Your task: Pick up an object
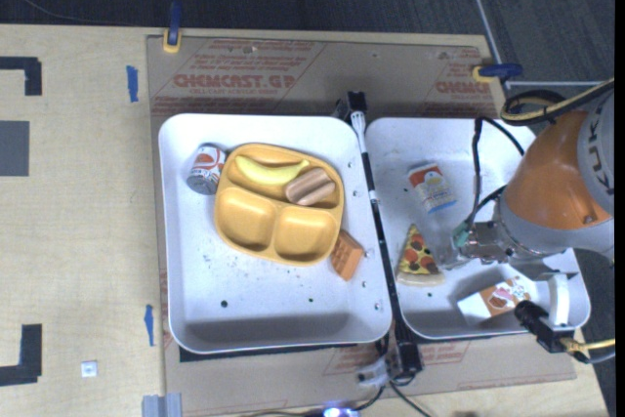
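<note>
Arm is reaching in from the right over the right bin [383, 210]. Gripper [467, 244] is hanging low just beside the pizza slice [418, 257], w/ the clear bottle [434, 190] near and the white packet [491, 300] below. Grip state: cannot tell; nothing visibly held. Left bin [181, 239] is carrying the yellow tray [264, 225], w/ banana [266, 172] and sausage [311, 187] sitting in its compartments. A can [204, 168] is touching the tray's edge.
</note>
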Available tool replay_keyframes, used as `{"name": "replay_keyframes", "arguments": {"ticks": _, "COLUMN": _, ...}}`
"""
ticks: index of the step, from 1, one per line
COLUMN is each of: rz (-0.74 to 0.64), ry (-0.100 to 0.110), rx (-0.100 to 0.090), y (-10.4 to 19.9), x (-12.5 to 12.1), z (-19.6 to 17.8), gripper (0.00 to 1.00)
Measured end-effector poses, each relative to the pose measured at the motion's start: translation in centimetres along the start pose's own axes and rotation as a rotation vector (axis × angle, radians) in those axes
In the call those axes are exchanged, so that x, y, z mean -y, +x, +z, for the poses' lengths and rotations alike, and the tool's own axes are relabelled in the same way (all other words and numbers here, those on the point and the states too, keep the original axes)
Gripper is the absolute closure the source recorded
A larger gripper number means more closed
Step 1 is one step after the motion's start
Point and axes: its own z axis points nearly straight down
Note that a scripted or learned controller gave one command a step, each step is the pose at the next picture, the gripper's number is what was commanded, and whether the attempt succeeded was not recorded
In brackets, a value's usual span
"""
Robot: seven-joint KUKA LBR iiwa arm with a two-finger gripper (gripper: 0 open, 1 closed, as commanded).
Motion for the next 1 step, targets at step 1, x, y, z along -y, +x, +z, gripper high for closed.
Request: {"name": "replay_keyframes", "arguments": {"ticks": 1, "rz": 0.0, "ry": -0.001, "rx": 0.001, "y": -0.05, "x": -0.03, "z": -0.06, "gripper": 0.0}}
